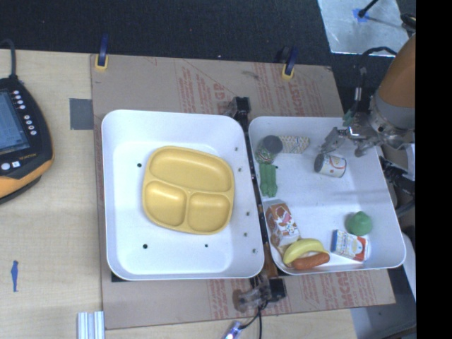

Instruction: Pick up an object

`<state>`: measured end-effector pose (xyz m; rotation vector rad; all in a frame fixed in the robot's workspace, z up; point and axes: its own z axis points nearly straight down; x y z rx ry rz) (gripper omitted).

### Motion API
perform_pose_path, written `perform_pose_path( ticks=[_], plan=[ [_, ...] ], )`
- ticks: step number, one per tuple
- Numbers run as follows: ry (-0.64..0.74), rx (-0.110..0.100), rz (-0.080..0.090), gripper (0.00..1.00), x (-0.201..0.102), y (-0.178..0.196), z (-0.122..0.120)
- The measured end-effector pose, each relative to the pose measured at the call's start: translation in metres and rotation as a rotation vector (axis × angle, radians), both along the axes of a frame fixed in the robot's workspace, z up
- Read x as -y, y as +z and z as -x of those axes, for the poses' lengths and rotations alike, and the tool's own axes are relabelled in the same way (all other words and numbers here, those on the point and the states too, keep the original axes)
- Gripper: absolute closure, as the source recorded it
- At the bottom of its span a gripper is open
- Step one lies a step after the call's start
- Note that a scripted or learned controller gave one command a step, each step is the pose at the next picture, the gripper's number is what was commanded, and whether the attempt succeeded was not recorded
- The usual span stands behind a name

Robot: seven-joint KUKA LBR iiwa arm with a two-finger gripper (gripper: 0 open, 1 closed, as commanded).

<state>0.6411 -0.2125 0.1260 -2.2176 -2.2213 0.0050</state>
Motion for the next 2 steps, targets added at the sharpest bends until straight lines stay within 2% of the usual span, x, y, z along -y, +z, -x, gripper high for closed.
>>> perform_pose_path(
  ticks=[1, 2],
  plan=[
    [0.005, 0.005, 0.004, 0.00, -0.023, -0.032, 0.015],
    [0.005, 0.001, 0.002, 0.00, -0.058, -0.034, -0.015]
  ],
)
